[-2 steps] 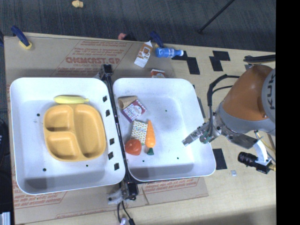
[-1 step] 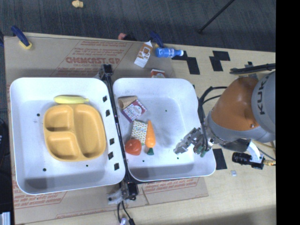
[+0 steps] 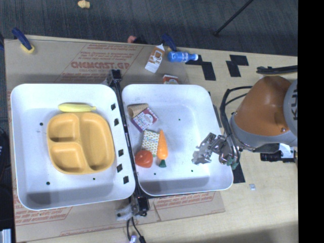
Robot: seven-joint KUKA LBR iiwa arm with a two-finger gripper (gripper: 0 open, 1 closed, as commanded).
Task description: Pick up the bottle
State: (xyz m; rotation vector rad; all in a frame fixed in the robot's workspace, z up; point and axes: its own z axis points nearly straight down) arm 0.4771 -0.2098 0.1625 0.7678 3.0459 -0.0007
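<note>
While gripper [image 3: 206, 153] hangs unclasped over right bin [image 3: 195, 96], carrot [image 3: 162, 146], tomato [image 3: 144, 158] lie inside.

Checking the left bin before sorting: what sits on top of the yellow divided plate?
Nothing lies in the yellow divided plate; a banana rests beside its far rim. The bin floor under the plate is hidden.

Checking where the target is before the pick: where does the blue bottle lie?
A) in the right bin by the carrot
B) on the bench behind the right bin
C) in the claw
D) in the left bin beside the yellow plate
B: the blue bottle lies on the bench beyond the right bin, outside both bins.
</note>
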